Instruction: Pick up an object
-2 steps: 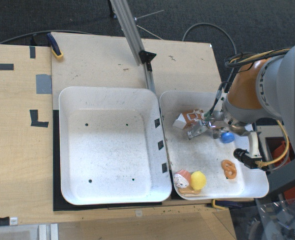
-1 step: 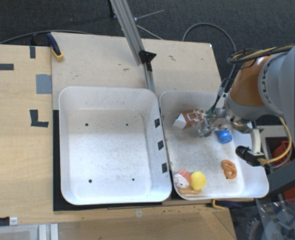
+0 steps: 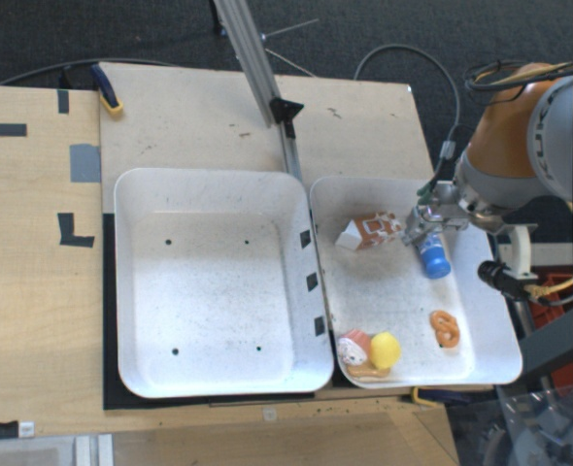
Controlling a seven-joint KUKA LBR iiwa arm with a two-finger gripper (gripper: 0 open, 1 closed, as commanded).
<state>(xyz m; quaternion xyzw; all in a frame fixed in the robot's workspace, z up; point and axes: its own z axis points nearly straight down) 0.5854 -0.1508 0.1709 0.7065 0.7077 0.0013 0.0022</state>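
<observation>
The right bin [image 3: 490,357] holds several small objects. A blue cylinder [image 3: 433,258] lies near its right side, directly under my gripper [image 3: 425,226], which hangs at its upper end. I cannot tell whether the two touch. A white and orange carton [image 3: 369,231] lies just left of the gripper. An orange pretzel-shaped piece [image 3: 445,328] sits toward the bin's front right. A yellow lemon-like ball [image 3: 385,349] and a pink and white item [image 3: 353,348] rest at the front wall.
The left bin [image 3: 131,260] stands beside the right one, their walls touching. A metal pole [image 3: 257,66] slants down to the bins' shared back corner. Cables loop behind the right bin. The arm's orange and grey body [image 3: 515,149] fills the right side.
</observation>
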